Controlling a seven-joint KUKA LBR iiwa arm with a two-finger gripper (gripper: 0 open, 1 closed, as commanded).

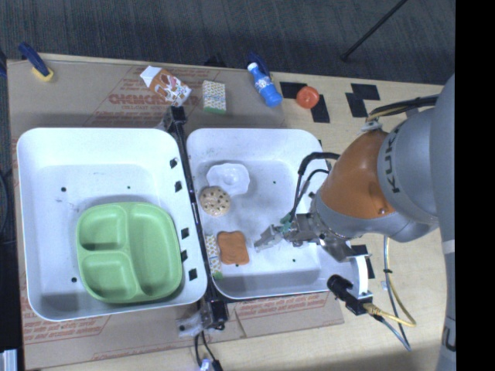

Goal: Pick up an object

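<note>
Toast (233,247) beside cookie (214,199), near pincer (267,240)

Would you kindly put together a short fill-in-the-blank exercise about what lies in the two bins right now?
1. The green divided tray lies in the ____ bin.
2. The brown slice of toast lies in the ____ bin.
3. The gripper is over the right bin, just to the ____ of the toast.
4. The round cookie lies between the toast and a ____ crumpled object.

Missing words: left; right; right; white
</note>
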